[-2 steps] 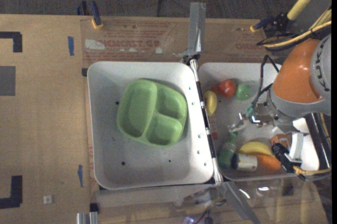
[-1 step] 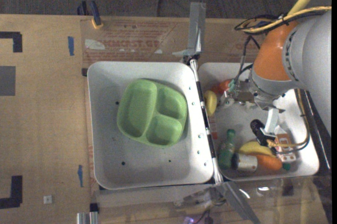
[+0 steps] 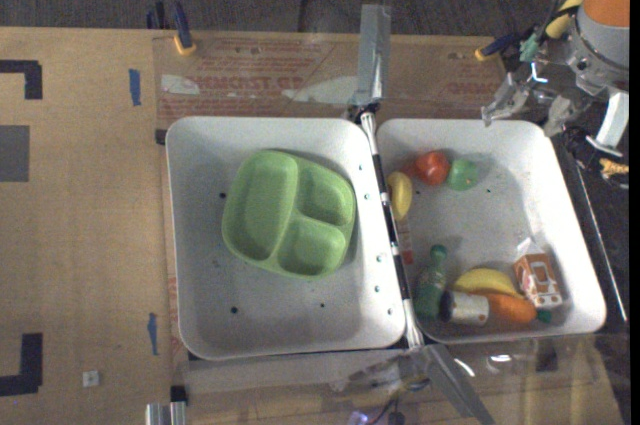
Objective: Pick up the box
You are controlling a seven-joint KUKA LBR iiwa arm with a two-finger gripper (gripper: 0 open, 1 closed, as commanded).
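The box (image 3: 537,279) is a small orange and white carton lying in the near right corner of the right bin (image 3: 520,153). My gripper (image 3: 525,111) hangs over the far right rim of that bin, well behind the box and apart from it. Its fingers (image 3: 497,108) are spread open with nothing between them.
The right bin also holds a red tomato (image 3: 432,167), a green fruit (image 3: 462,175), a yellow piece (image 3: 400,195), a green bottle (image 3: 432,278), a banana (image 3: 485,279), a carrot (image 3: 512,311) and a small can (image 3: 466,308), crowded beside the box. A green divided plate (image 3: 290,211) lies in the left bin (image 3: 200,293).
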